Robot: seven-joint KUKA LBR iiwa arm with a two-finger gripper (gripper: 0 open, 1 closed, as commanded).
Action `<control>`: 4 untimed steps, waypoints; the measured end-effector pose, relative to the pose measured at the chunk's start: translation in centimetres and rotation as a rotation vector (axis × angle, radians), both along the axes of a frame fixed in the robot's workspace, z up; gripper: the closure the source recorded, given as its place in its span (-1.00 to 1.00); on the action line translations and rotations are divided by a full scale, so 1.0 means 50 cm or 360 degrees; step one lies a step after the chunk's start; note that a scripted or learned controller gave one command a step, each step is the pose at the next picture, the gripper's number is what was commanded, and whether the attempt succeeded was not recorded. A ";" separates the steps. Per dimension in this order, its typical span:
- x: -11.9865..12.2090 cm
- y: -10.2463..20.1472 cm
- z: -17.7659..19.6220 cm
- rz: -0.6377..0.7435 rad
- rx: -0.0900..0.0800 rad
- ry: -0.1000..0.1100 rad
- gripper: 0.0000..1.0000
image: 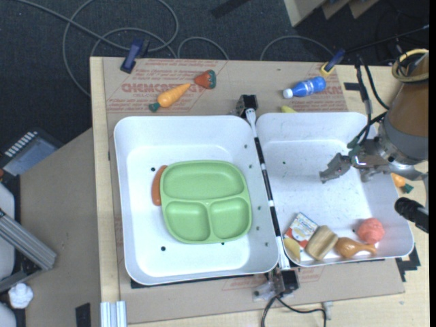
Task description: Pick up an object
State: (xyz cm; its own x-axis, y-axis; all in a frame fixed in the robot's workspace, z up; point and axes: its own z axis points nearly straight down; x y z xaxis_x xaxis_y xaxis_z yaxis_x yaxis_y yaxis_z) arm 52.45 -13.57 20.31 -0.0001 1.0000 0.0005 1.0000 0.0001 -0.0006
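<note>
- Gripper hangs over the right bin, near its middle; fingers look spread and nothing is between them
- Along that bin's near edge, well apart from the gripper: a packet, a tan roll, an orange-brown piece and a pink ball
- Left bin holds a green tray with an orange thing at its left rim
- On the bench beyond the bins: a carrot and a blue bottle

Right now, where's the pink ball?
The pink ball lies in the right bin, near its front right corner, just right of the tan bread piece and below the gripper.
</note>
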 end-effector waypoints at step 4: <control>0.242 -0.156 -0.161 0.0003 -0.0004 -0.0005 1.00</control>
State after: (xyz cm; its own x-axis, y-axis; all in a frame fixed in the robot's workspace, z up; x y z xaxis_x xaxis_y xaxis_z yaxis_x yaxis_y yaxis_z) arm 64.58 -21.36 12.24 -0.0017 1.0000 -0.0023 1.0000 0.0017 0.0027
